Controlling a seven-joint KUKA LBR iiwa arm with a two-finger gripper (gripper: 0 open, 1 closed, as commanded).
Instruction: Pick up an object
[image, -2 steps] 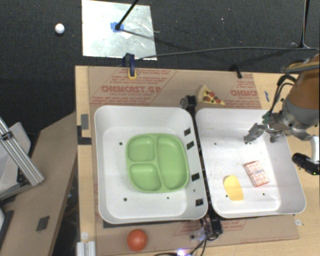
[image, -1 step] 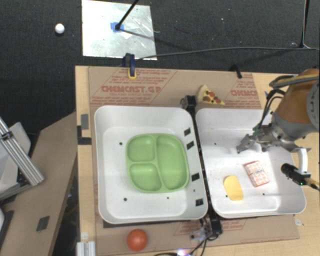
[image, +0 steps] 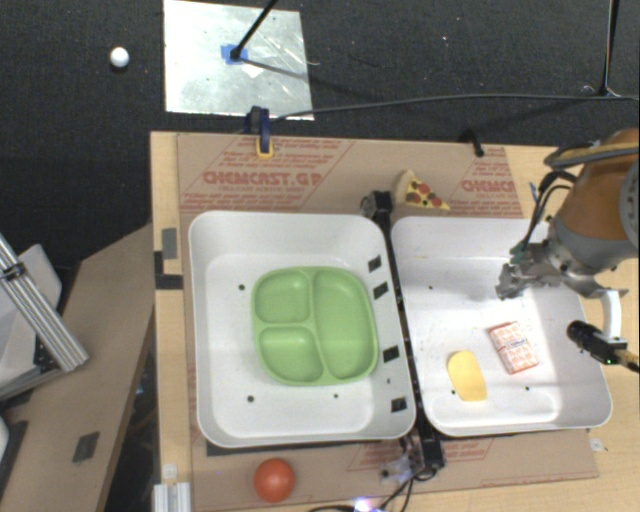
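Here the gripper (image: 510, 280) hangs over the right bin (image: 432, 250), up-bin from both loose objects.

Plainly, the relation that matters is direction: the small pink-and-white box (image: 512, 347) lies just toward the bin's near edge from the gripper, close to the right wall, its long axis slanting from the far left down to the near right. The yellow piece (image: 466, 375) sits further toward the near edge and more to the middle of the bin, just beside the box but apart from it. Whether the jaws are spread or closed cannot be told; nothing is visibly held. The box looks the nearer target, judged by position alone. The green divided plate (image: 314, 325) rests mid-floor in the left bin (image: 215, 250), well apart from the arm.
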